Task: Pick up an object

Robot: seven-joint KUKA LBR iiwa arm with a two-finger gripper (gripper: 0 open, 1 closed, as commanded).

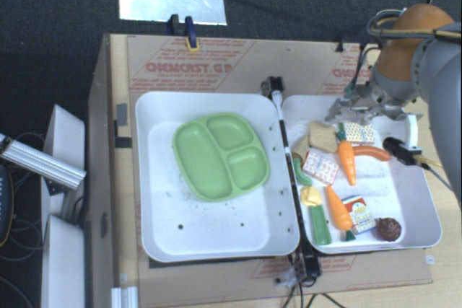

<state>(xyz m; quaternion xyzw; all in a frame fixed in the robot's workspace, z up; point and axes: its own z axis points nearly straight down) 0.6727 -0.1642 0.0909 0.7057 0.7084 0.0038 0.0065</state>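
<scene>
My gripper (356, 110) hangs over the far end of the right bin (417, 192), just above a small patterned packet (359, 132). Close below it lie a tan slice (323, 135), an orange carrot (347, 161) and a red sausage (372, 152). A checkered packet (320, 166) lies left of the carrot. Nearer the front are a second carrot (337, 207), a yellow piece (310, 195), a green stick (320, 226), a red and white box (359, 213) and a brown ball (388, 229). I see nothing held between the fingers.
The left bin (162, 227) holds a green divided plate (221, 155). A ridge (287, 162) separates the two bins. The grey arm with its orange band (419, 47) comes in from the upper right.
</scene>
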